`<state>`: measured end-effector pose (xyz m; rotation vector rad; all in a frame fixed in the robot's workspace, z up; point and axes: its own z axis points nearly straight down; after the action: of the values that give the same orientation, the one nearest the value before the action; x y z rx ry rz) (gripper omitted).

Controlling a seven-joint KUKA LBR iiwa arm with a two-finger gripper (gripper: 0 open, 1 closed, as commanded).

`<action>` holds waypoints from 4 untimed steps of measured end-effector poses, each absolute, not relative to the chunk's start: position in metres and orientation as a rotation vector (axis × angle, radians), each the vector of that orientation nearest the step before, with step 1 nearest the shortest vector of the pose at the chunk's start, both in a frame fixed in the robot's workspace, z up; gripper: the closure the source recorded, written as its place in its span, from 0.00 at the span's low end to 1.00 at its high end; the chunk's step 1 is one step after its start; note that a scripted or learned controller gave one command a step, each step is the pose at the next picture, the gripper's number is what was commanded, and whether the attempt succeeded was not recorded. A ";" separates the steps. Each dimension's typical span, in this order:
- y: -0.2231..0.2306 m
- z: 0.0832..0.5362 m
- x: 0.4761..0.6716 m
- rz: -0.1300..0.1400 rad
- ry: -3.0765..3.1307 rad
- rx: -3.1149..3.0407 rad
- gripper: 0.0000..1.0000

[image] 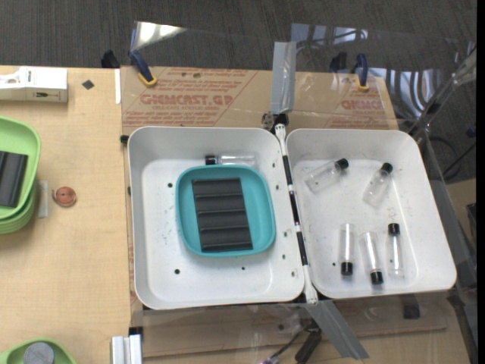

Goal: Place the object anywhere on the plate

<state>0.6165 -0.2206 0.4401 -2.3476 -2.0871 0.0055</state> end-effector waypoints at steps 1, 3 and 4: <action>-0.220 0.440 0.617 0.005 -2.087 -2.347 0.00; -0.220 0.440 0.617 0.005 -2.087 -2.348 0.00; -0.220 0.440 0.617 0.005 -2.087 -2.348 0.00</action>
<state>0.6166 -0.2205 0.4400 -2.3476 -2.0869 0.0052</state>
